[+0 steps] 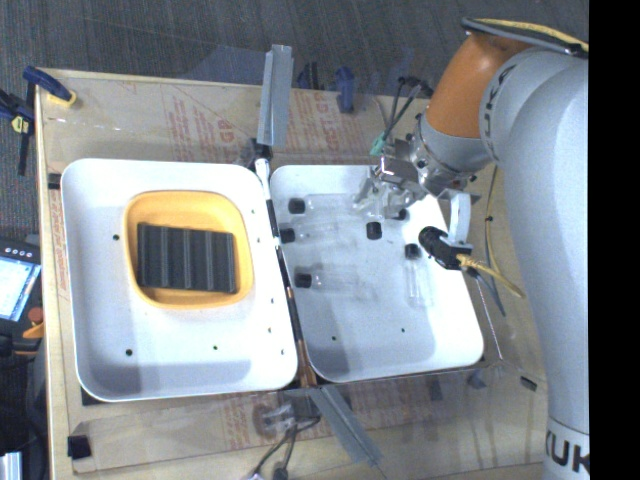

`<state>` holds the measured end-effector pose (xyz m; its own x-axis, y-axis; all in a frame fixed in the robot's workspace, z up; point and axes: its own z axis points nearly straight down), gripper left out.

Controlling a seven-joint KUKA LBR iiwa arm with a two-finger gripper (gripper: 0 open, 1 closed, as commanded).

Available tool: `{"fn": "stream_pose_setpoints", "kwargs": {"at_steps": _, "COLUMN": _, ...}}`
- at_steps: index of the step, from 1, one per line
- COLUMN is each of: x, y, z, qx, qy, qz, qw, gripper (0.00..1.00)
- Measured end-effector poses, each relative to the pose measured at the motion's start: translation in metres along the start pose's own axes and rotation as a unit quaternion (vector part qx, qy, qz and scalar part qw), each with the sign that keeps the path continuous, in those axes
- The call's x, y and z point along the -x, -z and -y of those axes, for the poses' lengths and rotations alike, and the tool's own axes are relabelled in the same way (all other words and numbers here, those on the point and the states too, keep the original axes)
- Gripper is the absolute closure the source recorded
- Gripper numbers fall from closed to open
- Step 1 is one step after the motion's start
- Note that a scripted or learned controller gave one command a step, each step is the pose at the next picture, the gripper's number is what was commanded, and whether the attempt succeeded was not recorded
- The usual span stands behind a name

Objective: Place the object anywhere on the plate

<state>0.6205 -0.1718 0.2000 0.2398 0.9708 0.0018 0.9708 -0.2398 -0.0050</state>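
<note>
A yellow plate [186,214] with a dark ribbed centre lies in the left bin [90,338]. Several clear vials with black caps lie in the right bin [450,338]: one at the upper left [297,207], one in the middle [373,230], and one to the right [414,278]. My gripper [384,196] hovers low over the upper part of the right bin, just above and right of the middle vial. I see nothing clearly held in it.
More capped vials rest near the right bin's left wall [287,235] and lower left [303,280]. A black and yellow cable [447,251] hangs beside the wrist. A grey divider bar [274,93] stands behind the bins.
</note>
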Motion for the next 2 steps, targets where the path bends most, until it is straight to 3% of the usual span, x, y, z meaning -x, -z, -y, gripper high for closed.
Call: {"fn": "stream_pose_setpoints", "kwargs": {"at_steps": 2, "x": -0.111, "y": -0.009, "z": 0.029, "qx": 0.0, "qy": 0.104, "qz": 0.001, "qw": 0.9945, "gripper": 1.0}}
